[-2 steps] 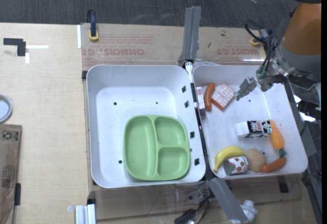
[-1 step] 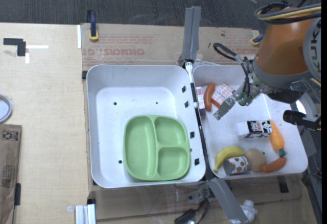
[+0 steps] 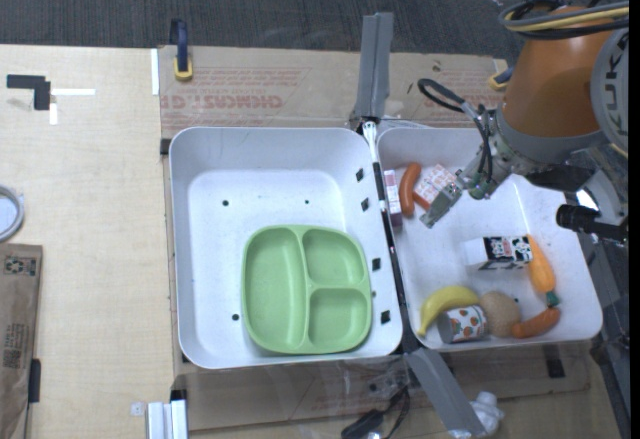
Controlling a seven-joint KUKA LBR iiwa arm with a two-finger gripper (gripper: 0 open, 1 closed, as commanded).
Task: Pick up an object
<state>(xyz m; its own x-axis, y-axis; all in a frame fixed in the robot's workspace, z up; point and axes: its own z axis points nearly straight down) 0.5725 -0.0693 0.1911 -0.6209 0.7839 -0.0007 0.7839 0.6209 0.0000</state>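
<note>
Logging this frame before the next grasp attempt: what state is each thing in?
gripper: hangs tilted above the right bin, fingers unclear
green plate: flat, right way up, in the left bin
banana: lying against the can
can: on its side
milk carton: lying down
carrot: lying flat

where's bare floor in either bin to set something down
Left bin: open along the back and left of the green tray. Right bin: a bare patch mid-floor between hot dog, milk carton and banana. Its front right corner is crowded.
</note>
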